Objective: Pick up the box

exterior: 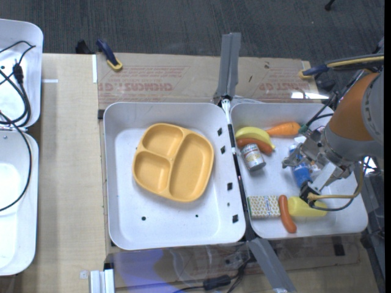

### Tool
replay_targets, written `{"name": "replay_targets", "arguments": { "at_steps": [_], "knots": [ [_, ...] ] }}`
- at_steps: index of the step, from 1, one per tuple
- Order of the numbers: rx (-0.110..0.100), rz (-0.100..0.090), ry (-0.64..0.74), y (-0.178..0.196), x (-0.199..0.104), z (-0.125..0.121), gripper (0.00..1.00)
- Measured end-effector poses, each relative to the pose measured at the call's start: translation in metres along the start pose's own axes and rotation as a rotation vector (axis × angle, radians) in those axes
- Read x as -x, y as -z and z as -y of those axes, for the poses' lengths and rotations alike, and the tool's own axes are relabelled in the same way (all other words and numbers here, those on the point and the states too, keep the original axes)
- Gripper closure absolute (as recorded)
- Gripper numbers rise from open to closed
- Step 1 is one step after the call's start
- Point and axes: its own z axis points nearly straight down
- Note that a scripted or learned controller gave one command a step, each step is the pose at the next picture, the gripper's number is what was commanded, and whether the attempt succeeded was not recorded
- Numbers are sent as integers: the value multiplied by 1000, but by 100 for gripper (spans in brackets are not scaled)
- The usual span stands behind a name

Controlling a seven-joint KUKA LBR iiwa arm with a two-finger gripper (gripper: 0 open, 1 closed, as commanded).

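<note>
Box point(264, 206) lies untouched at the front left of the right bin point(342, 227), so the pick seems not yet begun. The pincer point(300, 163) hovers farther back over something blue; its state cannot be told. A sausage point(287, 213) lies just beside the box, a can point(252, 156) behind.

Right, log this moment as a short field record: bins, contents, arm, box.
left bin: yellow three-compartment plastic tray
right bin: yellow banana, orange carrot, small metal can, blue object, patterned rectangular box, orange-red sausage shape, yellow object
arm: over right bin, tool near blue object
box: lying flat at the bin's front edge, apart from tool
</note>
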Motion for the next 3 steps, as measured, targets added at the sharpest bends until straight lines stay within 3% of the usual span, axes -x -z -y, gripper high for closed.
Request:
{"name": "replay_targets", "arguments": {
  "at_steps": [1, 2, 3],
  "knots": [
    [-4, 2, 2, 7, 0, 0, 100],
    [-4, 2, 2, 7, 0, 0, 0],
    [22, 20, -403, -16, -26, 15, 0]
  ]
}}
